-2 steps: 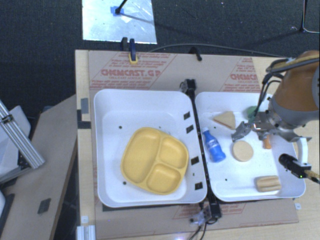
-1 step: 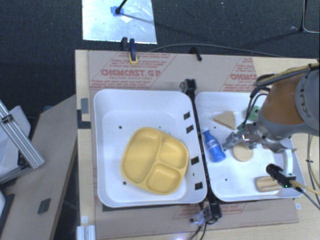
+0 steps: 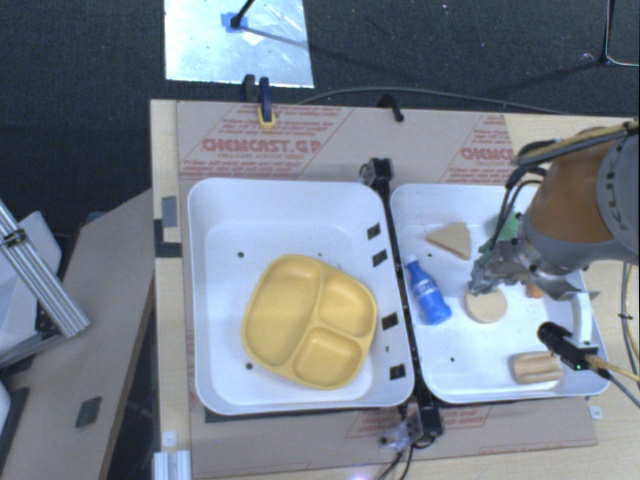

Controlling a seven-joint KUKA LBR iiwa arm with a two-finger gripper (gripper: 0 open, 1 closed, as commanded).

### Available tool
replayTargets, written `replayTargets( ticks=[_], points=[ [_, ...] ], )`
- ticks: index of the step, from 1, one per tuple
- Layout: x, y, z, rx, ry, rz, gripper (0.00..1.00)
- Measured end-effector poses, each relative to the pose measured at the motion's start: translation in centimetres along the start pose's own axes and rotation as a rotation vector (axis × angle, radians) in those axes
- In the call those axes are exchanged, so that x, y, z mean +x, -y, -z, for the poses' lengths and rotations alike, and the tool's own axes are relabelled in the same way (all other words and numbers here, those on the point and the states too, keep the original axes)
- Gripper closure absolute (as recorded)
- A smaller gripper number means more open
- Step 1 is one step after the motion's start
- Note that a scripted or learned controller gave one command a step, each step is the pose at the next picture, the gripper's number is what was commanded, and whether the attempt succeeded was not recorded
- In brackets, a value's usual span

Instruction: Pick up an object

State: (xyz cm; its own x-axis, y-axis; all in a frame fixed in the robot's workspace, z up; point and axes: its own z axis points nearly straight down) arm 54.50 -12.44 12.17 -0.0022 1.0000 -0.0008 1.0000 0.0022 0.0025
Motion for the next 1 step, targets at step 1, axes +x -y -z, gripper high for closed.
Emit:
replayTargets(
  ticks=[1],
  points=[
    [-0.24, 0.68, 5.91, -0.004, 0.001, 0.0, 1.0]
  ],
)
